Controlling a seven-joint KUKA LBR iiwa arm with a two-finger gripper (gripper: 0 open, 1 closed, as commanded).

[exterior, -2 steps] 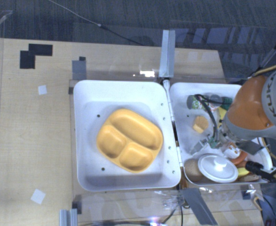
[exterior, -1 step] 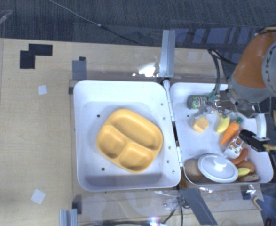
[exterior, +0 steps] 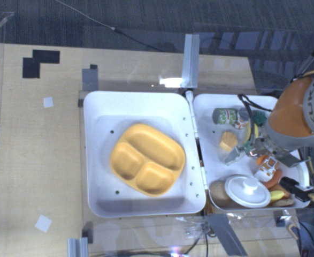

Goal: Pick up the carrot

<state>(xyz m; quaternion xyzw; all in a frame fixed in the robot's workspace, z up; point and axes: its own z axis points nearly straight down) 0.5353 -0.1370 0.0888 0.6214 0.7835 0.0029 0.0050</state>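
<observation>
The carrot [exterior: 275,180] is a small orange piece in the right bin [exterior: 210,143], near its front right corner. It lies between a white and orange bottle [exterior: 267,168] and a white lid [exterior: 247,190]. My gripper [exterior: 246,150] hangs low over the middle of the right bin, just left of and behind the carrot and beside a yellow block [exterior: 228,141]. Nothing shows plainly in its grasp. The wrist hides part of the bin behind it.
A green and white can [exterior: 227,116] lies at the back of the right bin. A brown round item [exterior: 219,191] and a yellow banana [exterior: 277,196] flank the lid at the front. A yellow divided plate [exterior: 147,158] fills the left bin [exterior: 98,143].
</observation>
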